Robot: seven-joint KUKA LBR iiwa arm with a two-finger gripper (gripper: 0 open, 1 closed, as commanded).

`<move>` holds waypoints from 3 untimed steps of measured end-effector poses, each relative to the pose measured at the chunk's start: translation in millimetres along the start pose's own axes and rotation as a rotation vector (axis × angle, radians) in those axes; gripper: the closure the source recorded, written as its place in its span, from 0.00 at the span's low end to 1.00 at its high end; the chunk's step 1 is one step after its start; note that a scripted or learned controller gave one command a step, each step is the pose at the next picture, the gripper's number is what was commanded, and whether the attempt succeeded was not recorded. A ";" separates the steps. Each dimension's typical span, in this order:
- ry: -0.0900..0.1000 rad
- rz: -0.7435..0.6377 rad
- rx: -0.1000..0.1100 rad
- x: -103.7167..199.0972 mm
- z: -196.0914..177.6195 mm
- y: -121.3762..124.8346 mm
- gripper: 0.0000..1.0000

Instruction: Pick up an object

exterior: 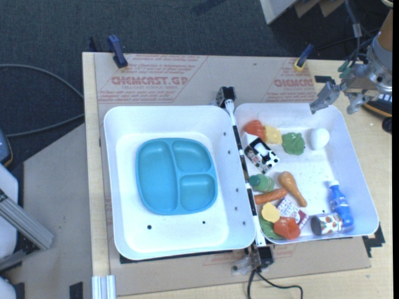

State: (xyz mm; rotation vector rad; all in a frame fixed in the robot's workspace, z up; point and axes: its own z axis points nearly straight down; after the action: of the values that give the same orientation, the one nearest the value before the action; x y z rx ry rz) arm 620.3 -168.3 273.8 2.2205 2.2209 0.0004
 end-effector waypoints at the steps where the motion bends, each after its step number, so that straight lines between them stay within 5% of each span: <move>1: 0.001 -0.001 0.003 69.5 136.8 -24.2 0.00; 2: 0.001 0.002 0.003 71.5 189.7 -85.1 0.00; 3: 0.001 0.001 0.000 53.3 189.0 -113.6 0.00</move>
State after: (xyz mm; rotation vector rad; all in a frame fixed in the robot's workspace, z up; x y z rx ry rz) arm 506.9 -115.1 84.6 2.2218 2.2208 0.0008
